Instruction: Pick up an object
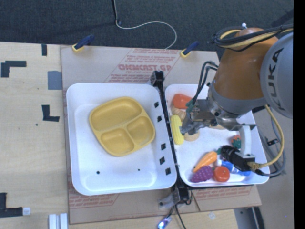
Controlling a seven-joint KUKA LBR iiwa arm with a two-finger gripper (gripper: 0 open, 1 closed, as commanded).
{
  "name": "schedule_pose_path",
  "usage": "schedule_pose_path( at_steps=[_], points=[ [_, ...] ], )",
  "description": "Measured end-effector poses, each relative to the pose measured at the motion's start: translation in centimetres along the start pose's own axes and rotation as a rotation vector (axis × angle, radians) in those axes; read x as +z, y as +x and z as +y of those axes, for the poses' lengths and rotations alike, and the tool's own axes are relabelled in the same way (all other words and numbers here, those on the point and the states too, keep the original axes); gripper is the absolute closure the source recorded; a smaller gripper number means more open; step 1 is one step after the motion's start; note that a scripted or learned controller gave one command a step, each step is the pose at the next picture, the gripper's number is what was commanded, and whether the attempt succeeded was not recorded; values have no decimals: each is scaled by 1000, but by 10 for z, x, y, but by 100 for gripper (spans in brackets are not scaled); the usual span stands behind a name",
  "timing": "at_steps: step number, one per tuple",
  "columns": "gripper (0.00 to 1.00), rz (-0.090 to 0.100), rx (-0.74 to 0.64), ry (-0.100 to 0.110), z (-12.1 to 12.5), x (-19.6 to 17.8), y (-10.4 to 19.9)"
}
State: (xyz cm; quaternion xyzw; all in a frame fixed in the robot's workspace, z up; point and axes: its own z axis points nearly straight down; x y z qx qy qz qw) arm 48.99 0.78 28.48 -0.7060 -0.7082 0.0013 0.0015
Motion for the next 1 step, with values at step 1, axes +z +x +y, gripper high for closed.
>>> schedule_pose_path(
  at_steps=[1],
  points=[
    [100, 1, -6, -3, -7, -19, 72]
  ],
)
